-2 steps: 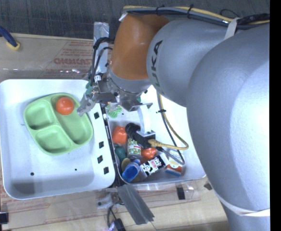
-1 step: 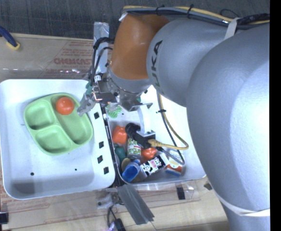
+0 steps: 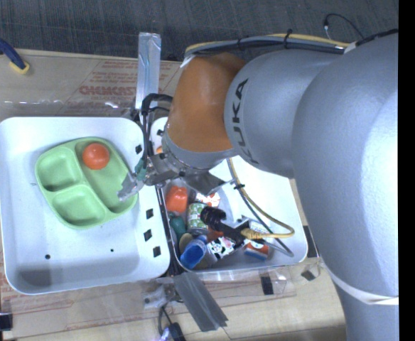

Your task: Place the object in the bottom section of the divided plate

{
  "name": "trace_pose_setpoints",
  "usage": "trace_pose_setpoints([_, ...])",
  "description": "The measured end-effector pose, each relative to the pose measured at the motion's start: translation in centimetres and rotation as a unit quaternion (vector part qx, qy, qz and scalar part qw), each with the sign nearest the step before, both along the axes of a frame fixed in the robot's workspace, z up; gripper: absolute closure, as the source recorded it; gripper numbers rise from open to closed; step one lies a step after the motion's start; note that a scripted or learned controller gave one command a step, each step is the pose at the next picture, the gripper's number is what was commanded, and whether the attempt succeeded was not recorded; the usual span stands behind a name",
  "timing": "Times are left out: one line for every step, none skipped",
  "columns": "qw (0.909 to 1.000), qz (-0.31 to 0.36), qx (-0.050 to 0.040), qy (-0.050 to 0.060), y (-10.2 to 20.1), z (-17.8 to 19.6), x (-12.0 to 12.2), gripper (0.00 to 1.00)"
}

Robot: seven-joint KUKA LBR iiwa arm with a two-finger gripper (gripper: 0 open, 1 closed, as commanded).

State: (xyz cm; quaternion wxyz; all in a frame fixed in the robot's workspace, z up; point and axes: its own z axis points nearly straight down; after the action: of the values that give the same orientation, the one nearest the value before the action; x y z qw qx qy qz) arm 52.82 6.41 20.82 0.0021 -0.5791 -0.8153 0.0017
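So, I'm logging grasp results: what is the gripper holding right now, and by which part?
Nothing shows between the fingers of the gripper, which sits over the green divided plate's right edge. The orange ball lies in a plate section.

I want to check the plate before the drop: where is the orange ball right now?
The orange ball lies in the upper section of the green divided plate, inside the left white bin.

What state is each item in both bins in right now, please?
Divided plate: flat in the left bin, one item in a compartment.
Orange ball: resting in the plate's upper right compartment.
Gripper: over the plate's right edge, nothing visibly held.
Toy pile: heaped in the right bin.
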Motion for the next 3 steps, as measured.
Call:
trace_pose_setpoints([0.9892,-0.147,-0.0008,-0.001,7.2,-0.17,-0.27,0.0])
trace_pose_setpoints([0.9892,-0.147,-0.0009,-0.001,7.17,-0.17,-0.26,0.0])
trace_pose_setpoints([0.9892,-0.147,-0.0009,-0.001,7.17,-0.17,-0.26,0.0])
